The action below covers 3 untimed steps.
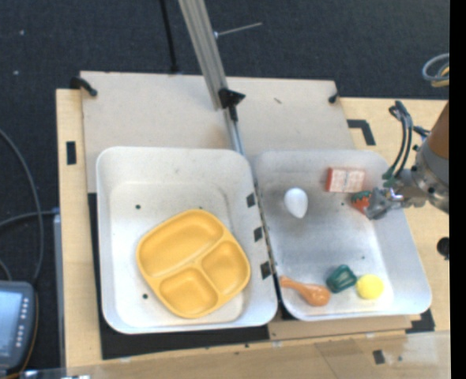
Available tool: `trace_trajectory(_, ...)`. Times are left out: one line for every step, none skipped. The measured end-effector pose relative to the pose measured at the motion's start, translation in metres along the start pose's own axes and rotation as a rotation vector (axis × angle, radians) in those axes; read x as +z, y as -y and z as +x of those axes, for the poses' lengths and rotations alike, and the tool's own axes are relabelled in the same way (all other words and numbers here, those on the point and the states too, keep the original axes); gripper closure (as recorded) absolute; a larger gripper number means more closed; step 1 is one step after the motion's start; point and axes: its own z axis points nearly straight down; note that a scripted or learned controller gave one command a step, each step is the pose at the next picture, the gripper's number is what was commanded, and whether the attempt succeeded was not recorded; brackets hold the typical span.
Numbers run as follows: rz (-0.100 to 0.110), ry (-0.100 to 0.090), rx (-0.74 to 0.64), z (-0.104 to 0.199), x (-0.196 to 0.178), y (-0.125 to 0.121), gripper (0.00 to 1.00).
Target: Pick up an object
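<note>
The right bin (391,243) holds several small objects. A white egg-shaped piece (296,202) lies near its left side. A red and white box (343,180) sits at the back. Along the front lie an orange spoon-like piece (306,290), a dark green block (341,278) and a yellow ball (369,287). A small red object (360,204) lies at the right, just below the box. My gripper (379,201) reaches in over the bin's right wall and sits low, right beside the red object, touching or nearly touching it.
The left bin (122,180) carries a yellow divided plate (192,262). An aluminium post (205,46) slants up from between the bins at the back. The arm's wrist and cables (411,160) hang over the right bin's right edge.
</note>
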Motion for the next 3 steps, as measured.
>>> trace_trajectory(0.006,-0.003,-0.003,0.053,0.007,-0.017,1.00)
trace_trajectory(0.007,-0.005,-0.004,0.112,0.010,-0.033,1.00)
trace_trajectory(0.006,-0.005,-0.005,0.166,-0.005,-0.049,1.00)
